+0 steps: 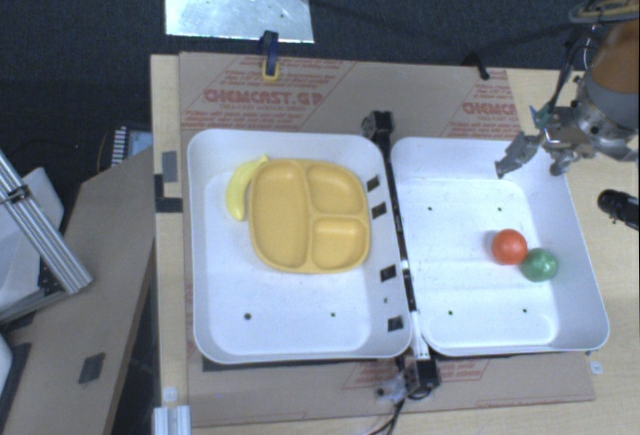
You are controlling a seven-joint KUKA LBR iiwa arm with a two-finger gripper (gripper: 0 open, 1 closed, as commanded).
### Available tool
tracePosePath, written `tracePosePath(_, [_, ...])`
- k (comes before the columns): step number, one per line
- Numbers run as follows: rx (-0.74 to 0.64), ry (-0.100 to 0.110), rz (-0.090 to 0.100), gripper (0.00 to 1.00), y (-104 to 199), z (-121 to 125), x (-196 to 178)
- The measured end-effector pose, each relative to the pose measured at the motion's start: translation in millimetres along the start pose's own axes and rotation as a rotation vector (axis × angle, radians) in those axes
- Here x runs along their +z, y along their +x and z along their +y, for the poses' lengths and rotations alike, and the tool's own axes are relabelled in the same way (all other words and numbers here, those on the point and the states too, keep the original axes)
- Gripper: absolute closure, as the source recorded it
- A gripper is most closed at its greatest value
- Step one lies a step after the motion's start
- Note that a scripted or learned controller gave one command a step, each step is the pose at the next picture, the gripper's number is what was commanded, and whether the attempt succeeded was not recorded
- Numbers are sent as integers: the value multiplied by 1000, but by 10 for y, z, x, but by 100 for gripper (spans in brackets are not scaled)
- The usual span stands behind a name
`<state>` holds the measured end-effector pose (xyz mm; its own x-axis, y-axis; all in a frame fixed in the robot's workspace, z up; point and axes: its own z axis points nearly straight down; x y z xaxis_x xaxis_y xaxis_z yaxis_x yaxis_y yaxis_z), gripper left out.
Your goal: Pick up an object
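The bench [330,83] carries two white bins side by side. The left bin [215,323] holds a yellow tray [305,215] with three compartments, and it lies near the far side of the bin. A banana [238,187] lies just beside the tray, at its left edge, and part of it is hidden under the tray. The right bin [470,313] holds two small things near its right wall: an orange ball [509,246] and a green ball [540,265]. They touch each other, with the green one a little nearer to the camera and more to the right. My claw [540,153] hangs above the far right corner of the right bin, well apart from both balls. My fingers are spread open and nothing is between them.
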<state>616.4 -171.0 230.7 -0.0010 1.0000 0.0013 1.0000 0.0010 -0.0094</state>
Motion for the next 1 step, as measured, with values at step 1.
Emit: tracePosePath(1, [-2, -11, -2, 0, 3, 24, -66])
